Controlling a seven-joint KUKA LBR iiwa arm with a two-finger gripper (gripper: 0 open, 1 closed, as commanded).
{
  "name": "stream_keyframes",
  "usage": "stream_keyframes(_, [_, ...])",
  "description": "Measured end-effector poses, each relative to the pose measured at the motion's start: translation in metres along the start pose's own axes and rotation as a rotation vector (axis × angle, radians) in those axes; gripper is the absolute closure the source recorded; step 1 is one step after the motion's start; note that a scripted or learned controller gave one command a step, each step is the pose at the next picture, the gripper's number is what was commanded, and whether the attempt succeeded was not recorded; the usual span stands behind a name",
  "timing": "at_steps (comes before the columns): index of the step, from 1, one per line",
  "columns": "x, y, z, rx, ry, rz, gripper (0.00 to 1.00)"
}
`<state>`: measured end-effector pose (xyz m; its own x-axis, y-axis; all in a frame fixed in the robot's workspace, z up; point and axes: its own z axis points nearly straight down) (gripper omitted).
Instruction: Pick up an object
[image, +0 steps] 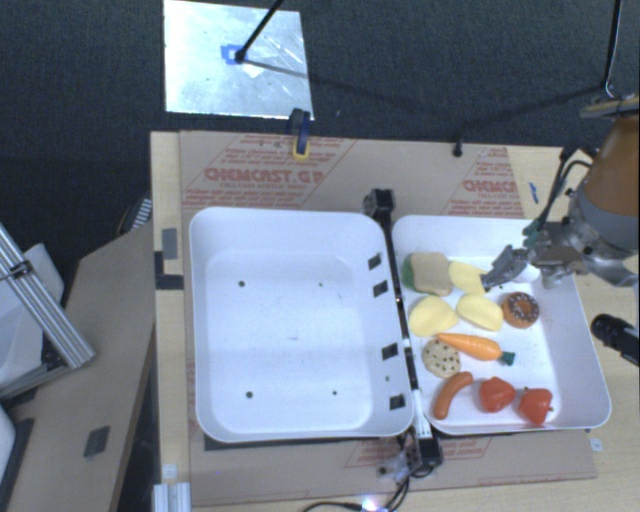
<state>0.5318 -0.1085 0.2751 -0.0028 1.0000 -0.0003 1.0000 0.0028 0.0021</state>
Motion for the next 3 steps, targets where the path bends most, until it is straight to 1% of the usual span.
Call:
stream_keyframes(1, [-0.045, 0.126, 0.147, -0.008, -0.003, -0.003, 0.0])
stream_keyframes(2, [0.002, 0.05, 0.189, -0.007, -0.003, 0.001, 0.0])
stream_keyframes(3, [-0.038, -0.029, 0.189, 0.001, -0.002, 0.008, 0.0])
